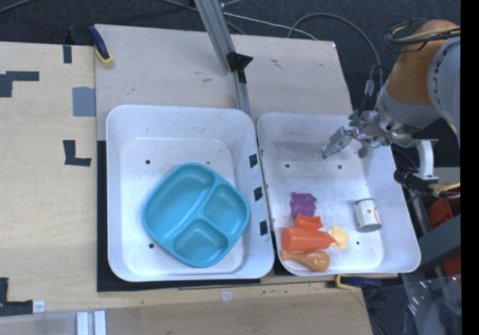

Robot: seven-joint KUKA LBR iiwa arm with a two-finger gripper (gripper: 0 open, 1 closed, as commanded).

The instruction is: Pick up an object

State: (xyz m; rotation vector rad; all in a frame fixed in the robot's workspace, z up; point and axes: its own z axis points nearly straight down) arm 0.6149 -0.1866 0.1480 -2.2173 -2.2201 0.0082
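My gripper [346, 148] hangs over the upper part of the right bin [397, 251], open, with nothing between its fingers. Below it, toward the front of that bin, lie a purple piece [302, 203], an orange toy [305, 237], a small yellow piece [339, 236] and a tan drumstick-shaped toy [307, 259]. A small white can with a red mark [366, 214] lies on its side to the right of them. The gripper is well clear of all of them.
The left bin [120, 176] holds a blue divided plate [196, 214]. A grey metal post [213, 16] slants up from the divide between the bins. Cables run along the bench behind the right bin.
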